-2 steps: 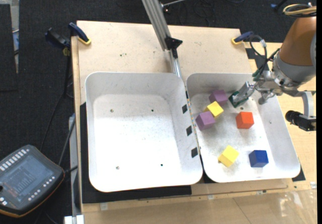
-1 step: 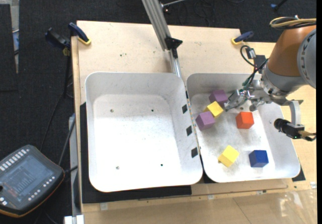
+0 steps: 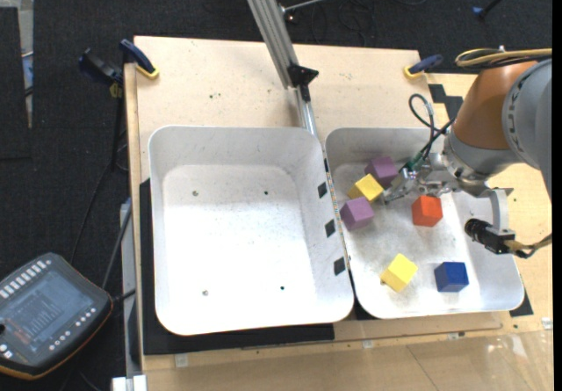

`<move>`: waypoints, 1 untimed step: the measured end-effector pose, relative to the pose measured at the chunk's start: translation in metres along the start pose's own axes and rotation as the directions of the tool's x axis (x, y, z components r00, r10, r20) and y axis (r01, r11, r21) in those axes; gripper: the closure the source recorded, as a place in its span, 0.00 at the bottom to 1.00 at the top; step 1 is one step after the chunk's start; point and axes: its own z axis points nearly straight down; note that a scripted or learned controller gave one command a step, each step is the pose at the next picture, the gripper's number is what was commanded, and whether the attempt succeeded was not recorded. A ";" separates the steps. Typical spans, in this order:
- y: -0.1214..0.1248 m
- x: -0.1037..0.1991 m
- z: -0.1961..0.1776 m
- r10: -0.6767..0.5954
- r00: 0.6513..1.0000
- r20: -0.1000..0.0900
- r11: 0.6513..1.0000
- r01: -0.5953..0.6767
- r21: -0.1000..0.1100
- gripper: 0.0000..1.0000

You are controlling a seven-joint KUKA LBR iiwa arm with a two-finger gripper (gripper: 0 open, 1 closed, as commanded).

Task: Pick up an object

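I see the arm (image 3: 509, 117) reaching in from 3 o'clock over the right bin (image 3: 492, 297), with the jaws (image 3: 406, 183) low near the bin's 11 o'clock area; I cannot tell from this slant whether they are spread or pressed together, and nothing shows clearly between them. Six blocks lie in that bin: two purple, two yellow, one red, one blue. One purple block (image 3: 383, 170) sits just beside the jaws at their 10 o'clock, touching or nearly touching a yellow block (image 3: 369, 188); the second purple block (image 3: 356, 212) lies below that, near the bin's left wall. The red block (image 3: 427, 210) is just beside the jaws at their 5 o'clock. The other yellow block (image 3: 399, 272) and the blue block (image 3: 450, 276) lie toward 6 o'clock, apart from each other and from the rest, with open floor around them. The left bin (image 3: 167, 205) offers broad open floor. Both bins sit edge to edge on the table (image 3: 219, 73). A pendant (image 3: 44, 314) rests at 8 o'clock; its screen is too small to read.
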 end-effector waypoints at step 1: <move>0.001 0.000 -0.012 0.000 1.000 0.000 1.000 0.000 -0.002 1.00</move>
